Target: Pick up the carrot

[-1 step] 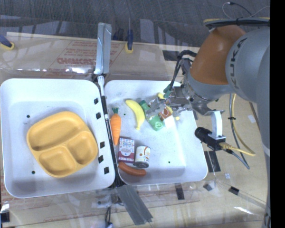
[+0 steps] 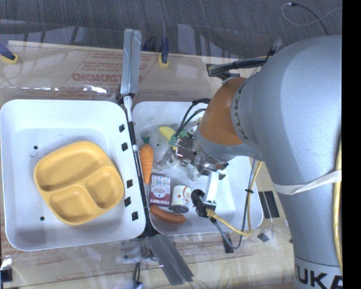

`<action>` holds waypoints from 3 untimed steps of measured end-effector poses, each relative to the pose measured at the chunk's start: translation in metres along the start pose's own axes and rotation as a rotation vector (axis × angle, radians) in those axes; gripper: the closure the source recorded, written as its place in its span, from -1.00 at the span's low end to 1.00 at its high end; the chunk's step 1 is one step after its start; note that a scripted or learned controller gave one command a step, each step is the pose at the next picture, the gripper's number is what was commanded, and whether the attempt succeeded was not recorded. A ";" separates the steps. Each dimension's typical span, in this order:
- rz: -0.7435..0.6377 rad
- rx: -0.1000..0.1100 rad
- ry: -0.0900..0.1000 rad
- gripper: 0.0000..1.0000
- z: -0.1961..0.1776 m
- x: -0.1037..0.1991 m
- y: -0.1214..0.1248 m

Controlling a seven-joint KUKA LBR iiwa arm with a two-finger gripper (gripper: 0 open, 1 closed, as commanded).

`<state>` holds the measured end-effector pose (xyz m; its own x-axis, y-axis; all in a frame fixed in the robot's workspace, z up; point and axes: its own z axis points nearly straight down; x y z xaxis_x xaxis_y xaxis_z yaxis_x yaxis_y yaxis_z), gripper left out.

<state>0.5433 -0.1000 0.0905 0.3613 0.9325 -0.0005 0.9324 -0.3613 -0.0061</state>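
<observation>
Whether the hand [image 2: 182, 144] was open or closed could not be told; it hung low in the right white bin [image 2: 240, 206], just right of the orange carrot [image 2: 146, 163]. The carrot lay against that bin's left wall, upright in view. The grey arm [image 2: 295, 113] reached in from the right, bent downward.

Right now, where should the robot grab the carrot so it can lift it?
Probably across the thick orange middle of the carrot, coming straight down from above. It lies flat, long and narrow, green top toward the far end, close against the left wall of the right bin. Fingers closing across its narrow width likely fit best, though the wall side looks tight.
</observation>
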 end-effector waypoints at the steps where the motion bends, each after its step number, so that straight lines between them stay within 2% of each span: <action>1: 0.222 0.002 0.002 -1.00 0.000 -0.041 -0.036; 2: 0.535 -0.002 0.002 -1.00 0.000 -0.101 -0.033; 3: 0.530 0.002 0.003 1.00 -0.010 -0.100 -0.033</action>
<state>0.4760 -0.1815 0.1003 0.7830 0.6220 -0.0011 0.6220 -0.7830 -0.0079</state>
